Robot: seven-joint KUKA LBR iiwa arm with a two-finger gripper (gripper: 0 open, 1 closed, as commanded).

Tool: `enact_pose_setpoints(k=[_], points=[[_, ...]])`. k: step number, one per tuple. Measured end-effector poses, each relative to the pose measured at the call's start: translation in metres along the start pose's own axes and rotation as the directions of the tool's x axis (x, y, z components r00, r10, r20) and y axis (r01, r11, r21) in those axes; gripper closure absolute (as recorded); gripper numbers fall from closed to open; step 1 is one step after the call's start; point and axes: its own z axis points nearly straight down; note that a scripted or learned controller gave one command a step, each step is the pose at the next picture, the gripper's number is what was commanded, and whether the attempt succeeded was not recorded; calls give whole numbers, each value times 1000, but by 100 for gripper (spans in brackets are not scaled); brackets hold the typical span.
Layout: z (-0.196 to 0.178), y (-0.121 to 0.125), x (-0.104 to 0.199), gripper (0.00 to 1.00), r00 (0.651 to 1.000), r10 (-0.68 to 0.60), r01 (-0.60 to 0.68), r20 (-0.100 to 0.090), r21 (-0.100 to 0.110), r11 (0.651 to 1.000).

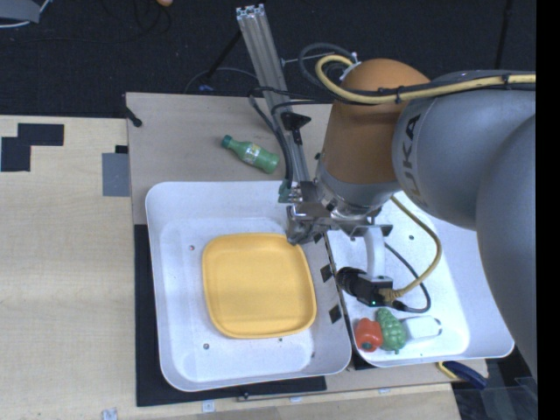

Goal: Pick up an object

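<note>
The yellow plate (258,285) is a rounded square of smooth, matte plastic with a low raised lip. It lies flat in the middle of the left bin (166,234), which is 1 of 2 shallow white trays with rounded corners and a faintly speckled floor.

The gripper (300,226), a cluster of grey metal parts, sits right at the plate's far right corner, over its lip. The view does not show whether it touches the plate. Whether it is released or clenched cannot be told either, as the wrist hides it from above. Nothing can be seen held in it.

Above the gripper the arm swells into a glossy orange band (372,121), and beyond that into a broad, smooth grey casing (472,147) that runs off to the plate's right.

The right bin (455,322) lies to the right of the plate. In it, near the plate's near right corner, are a small shiny red toy (367,335) and a knobbly green toy (392,332), the 2 touching. A pale white piece (424,327) lies just beyond them.

Beyond the plate's far edge, outside the bins, a small green bottle (251,153) with a pale label lies on its side on the tan bench (175,129). A ribbed aluminium post (262,46) rises at a slant behind it.
</note>
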Motion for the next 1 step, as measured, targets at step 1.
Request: enact_pose_setpoints(k=[1], points=[[0,0,-1,0,1000,2,-2,0,0,1000]])
